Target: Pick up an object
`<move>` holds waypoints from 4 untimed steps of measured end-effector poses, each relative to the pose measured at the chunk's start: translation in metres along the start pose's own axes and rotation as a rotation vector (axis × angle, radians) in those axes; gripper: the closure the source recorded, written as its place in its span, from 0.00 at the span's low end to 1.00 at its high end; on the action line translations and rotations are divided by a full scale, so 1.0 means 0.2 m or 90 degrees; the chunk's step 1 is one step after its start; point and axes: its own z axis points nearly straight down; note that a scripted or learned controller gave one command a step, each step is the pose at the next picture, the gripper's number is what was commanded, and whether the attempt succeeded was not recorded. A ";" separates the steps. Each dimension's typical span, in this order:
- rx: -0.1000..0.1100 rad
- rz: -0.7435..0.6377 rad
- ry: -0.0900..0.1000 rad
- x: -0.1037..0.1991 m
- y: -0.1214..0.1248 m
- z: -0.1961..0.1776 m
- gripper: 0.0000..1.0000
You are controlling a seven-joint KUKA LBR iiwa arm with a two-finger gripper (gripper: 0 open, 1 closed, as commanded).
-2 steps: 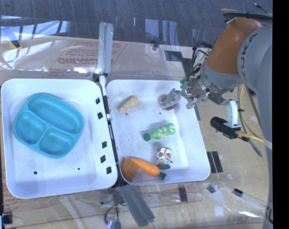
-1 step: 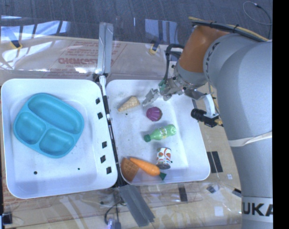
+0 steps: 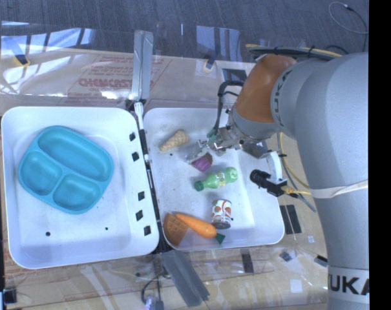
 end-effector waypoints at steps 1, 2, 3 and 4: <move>0.000 -0.025 0.001 0.25 -0.38 0.00 0.00; -0.001 0.091 -0.001 0.05 -0.16 0.00 0.00; -0.001 0.238 0.000 0.18 0.10 0.00 0.00; 0.001 0.117 0.001 0.18 -0.18 0.00 0.00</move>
